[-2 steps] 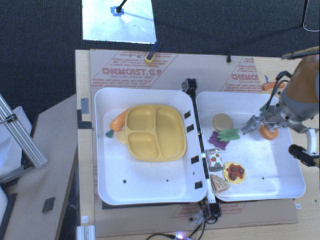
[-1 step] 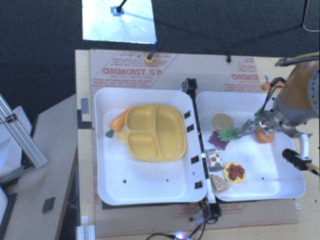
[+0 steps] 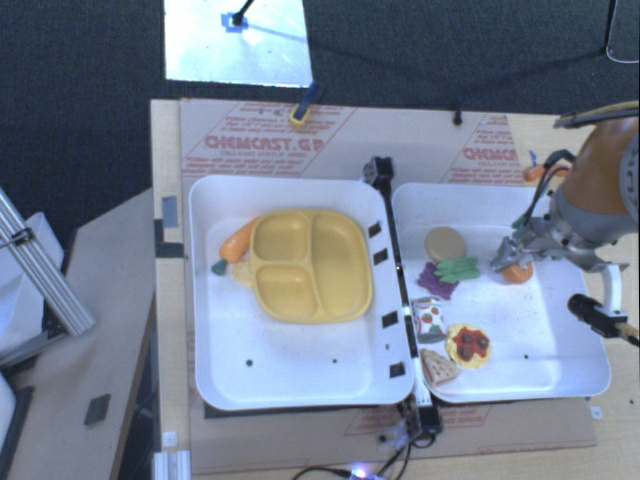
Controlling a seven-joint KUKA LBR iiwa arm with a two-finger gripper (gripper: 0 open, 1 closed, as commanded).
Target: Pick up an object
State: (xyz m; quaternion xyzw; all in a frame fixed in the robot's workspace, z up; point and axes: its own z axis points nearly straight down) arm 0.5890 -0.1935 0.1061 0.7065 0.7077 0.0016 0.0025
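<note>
Dark carpet surrounded a wooden bench (image 3: 250, 138) bearing two white bins. Left bin (image 3: 215, 348): yellow divided plate (image 3: 305, 265), with a toy carrot (image 3: 237, 240) touching its left edge. Right bin (image 3: 560, 358): tan round piece (image 3: 445, 243), green leafy piece (image 3: 458, 266), purple piece (image 3: 432, 280), pizza slice (image 3: 470, 345), sandwich wedge (image 3: 437, 366), small card (image 3: 429, 318). Gripper (image 3: 512, 260) stood low at an orange item (image 3: 518, 272) in the right bin's upper part; whether it was clenched or released could not be told.
</note>
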